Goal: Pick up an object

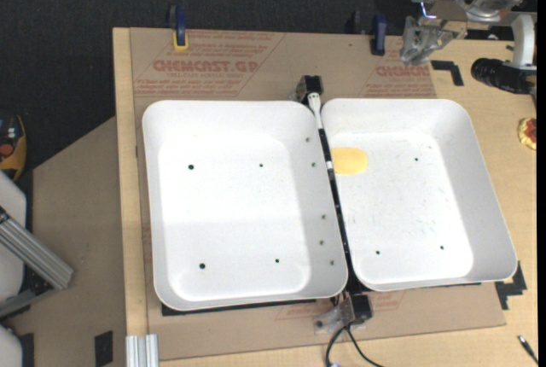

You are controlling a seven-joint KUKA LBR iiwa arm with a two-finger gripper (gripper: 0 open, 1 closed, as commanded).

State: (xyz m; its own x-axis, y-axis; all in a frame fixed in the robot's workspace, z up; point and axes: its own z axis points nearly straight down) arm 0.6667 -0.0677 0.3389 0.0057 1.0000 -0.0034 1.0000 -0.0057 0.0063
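Gripper point(420, 41): finger spacing cannot be told, nothing seen between them, parked beyond the bins' far edge, likely awaiting a pick | Right bin point(478, 186): one yellow object point(349, 160) near its left wall, well apart from gripper | Left bin point(158, 186): nothing inside

Two bins side by side — an object point(349, 160) in the right bin point(478, 186), near its left wall.
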